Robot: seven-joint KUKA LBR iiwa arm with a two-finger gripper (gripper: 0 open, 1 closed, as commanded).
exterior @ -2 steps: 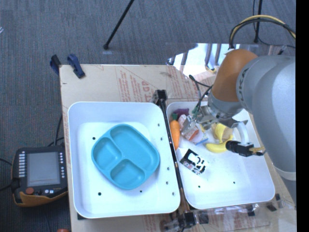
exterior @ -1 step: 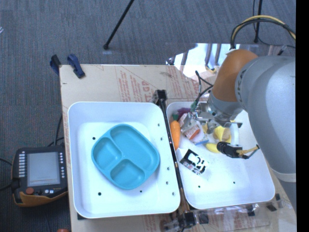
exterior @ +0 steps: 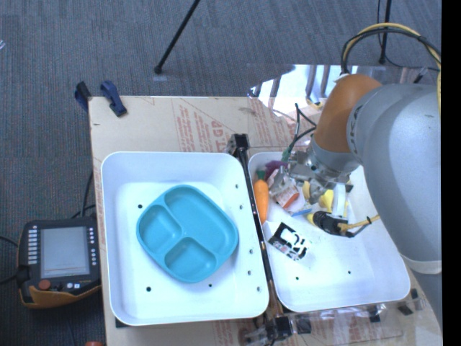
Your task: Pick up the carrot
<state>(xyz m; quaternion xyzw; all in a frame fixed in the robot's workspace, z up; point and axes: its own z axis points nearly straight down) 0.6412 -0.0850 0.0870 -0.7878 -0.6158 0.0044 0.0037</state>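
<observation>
The carrot [exterior: 261, 199] lies lengthwise along the left wall of the right bin [exterior: 374, 283], just beside the divider between the two bins. The gripper [exterior: 294, 181] hangs over a cluster of small items at the far end of that bin, right of the carrot; how it is set cannot be told. A blue divided plate [exterior: 187, 232] sits in the left bin [exterior: 119, 294].

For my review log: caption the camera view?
Gripper hovers over right bin clutter; carrot lies by its left wall.
</observation>
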